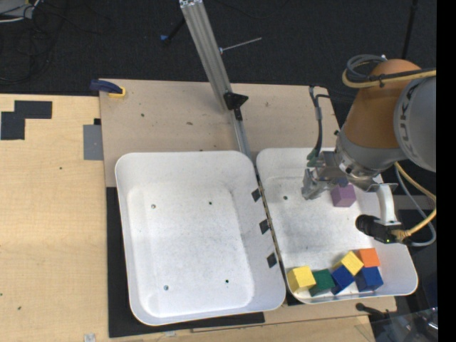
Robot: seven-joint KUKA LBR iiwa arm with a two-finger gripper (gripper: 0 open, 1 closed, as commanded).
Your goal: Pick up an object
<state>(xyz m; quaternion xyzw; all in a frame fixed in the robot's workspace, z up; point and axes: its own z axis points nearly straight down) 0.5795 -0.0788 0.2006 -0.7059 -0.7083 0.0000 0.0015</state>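
arm in from right, end effector (314, 184) low over right bin (299, 223), finger state can't tell, purple cube (343, 195) just beside it on bin floor, yellow (301, 276), green (322, 282), blue (343, 279), orange (369, 256) cubes clustered at near corner, left bin (185, 298) alongside

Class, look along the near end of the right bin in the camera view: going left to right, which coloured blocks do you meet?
Yellow block → green block → blue block → second blue block. The second yellow and the orange block sit behind these and overlap them, so I leave them out.
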